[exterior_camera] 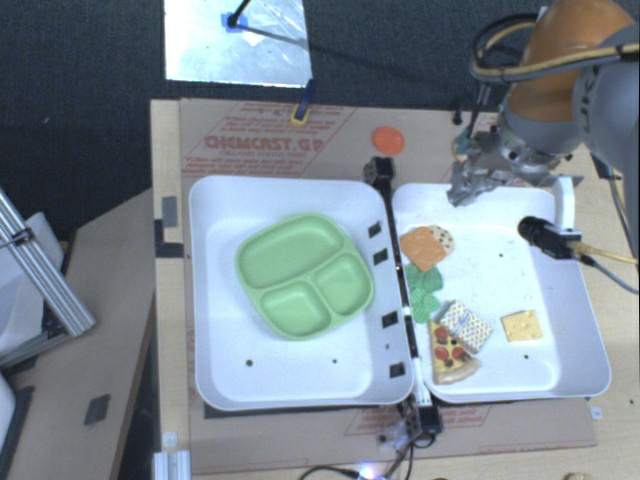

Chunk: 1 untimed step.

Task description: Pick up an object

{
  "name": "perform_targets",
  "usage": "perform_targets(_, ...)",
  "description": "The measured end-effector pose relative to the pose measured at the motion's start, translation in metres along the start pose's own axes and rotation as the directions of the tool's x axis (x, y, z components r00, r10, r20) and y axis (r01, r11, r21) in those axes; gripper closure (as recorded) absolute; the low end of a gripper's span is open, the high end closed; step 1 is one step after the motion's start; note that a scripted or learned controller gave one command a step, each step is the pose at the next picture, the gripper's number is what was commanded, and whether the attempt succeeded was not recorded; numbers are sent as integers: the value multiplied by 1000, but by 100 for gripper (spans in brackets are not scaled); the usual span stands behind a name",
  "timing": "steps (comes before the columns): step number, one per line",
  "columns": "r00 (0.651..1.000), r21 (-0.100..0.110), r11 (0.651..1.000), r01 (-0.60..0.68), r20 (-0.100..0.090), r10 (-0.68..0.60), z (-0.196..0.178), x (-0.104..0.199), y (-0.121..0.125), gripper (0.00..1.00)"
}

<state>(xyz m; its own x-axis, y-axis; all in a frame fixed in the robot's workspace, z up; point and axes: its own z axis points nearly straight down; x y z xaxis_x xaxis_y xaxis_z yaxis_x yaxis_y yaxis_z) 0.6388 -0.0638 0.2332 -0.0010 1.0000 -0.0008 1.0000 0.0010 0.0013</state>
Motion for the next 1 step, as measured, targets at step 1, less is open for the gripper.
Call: perform_targets(1,1000,0,1000,5,0,-5,10,16,-1,100)
